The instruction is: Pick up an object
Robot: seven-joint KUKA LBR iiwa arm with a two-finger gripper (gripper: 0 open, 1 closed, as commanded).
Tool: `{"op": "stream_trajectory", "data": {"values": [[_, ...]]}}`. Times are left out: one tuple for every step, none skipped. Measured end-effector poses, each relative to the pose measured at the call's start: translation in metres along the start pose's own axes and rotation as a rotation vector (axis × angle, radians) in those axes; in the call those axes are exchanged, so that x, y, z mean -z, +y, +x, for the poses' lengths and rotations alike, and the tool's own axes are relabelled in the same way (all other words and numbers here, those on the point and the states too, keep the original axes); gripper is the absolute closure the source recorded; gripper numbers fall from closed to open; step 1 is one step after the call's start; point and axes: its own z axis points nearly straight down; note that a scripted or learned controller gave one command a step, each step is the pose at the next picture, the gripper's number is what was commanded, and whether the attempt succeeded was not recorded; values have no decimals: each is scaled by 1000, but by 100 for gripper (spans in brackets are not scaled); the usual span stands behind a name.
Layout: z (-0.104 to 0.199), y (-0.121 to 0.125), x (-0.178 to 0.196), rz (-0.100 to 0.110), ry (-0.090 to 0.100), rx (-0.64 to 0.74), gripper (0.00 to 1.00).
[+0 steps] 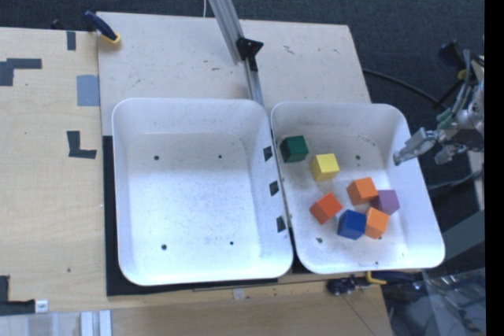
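In the right smooth white plastic bin (409,244), small matte cubes cluster toward five o'clock: a blue cube (352,224) touching an orange cube (376,223), another orange cube (325,208), a third orange cube (362,190) beside a purple cube (386,201). Farther back sit a yellow cube (324,166) and a green cube (294,148). The metal two-finger gripper (411,145) hangs at three o'clock, over the bin's rim; whether it's parted or closed I cannot tell.

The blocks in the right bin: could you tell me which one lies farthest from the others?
The green block. It sits alone near the bin's upper left, with only the yellow block close by, while the orange, blue and purple ones cluster lower right.
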Motion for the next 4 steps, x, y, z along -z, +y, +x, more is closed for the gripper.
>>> {"op": "stream_trajectory", "data": {"values": [[0, 0, 0, 0, 0, -1, 0], [-2, -6, -45, 4, 0, -2, 0], [2, -17, -102, 6, 2, -2, 0], [5, -8, -157, 5, 1, -1, 0]]}}
